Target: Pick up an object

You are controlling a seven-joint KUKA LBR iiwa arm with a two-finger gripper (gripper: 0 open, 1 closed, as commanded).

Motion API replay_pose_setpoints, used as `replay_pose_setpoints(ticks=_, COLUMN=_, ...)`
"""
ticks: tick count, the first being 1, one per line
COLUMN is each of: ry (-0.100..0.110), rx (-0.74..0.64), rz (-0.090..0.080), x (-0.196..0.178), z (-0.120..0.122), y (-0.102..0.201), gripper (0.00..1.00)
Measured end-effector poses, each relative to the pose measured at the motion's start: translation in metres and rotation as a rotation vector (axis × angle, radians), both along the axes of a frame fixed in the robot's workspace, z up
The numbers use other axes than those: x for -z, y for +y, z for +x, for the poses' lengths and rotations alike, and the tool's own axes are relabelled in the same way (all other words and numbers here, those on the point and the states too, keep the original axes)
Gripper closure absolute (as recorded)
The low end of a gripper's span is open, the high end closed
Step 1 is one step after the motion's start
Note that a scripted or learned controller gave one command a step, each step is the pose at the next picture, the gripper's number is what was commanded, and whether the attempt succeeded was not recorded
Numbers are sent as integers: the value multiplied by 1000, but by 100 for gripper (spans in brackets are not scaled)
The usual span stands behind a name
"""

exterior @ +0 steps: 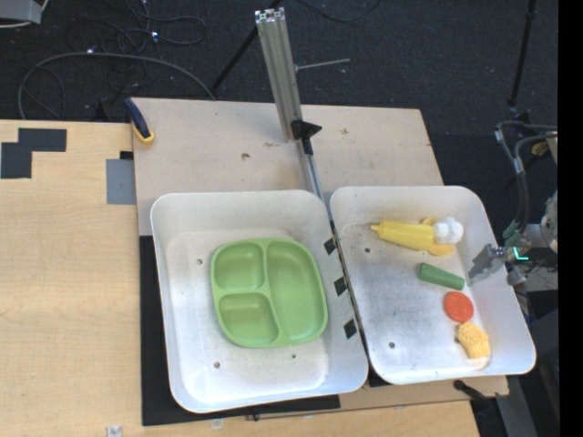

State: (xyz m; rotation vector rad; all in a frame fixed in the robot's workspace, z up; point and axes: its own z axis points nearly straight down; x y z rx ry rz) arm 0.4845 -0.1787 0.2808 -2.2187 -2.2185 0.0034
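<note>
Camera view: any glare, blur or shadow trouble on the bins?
Camera view: lighting even and soft, no hard glare on the right bin or left bin; green divided plate sharp, faint shadow under its rim; the hand at the right bin's edge looks slightly soft and small; floor behind the bench dark, low detail.

Gripper [487,264] fingers' state too small to tell.

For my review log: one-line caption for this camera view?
Gripper at right bin's edge beside four toy foods; green divided plate lies in left bin.
</note>
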Motion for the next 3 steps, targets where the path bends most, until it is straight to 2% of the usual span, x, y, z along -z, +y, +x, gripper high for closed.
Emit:
replay_pose_setpoints(ticks=1, ry=-1, rx=0, rz=0, x=-1, z=0, y=0, gripper=0)
replay_pose_setpoints(ticks=2, ry=3, rx=0, rz=1, x=43, z=-2, y=1, gripper=0)
replay_pose_setpoints(ticks=3, ry=5, rx=0, rz=2, x=106, z=-3, y=8, gripper=0)
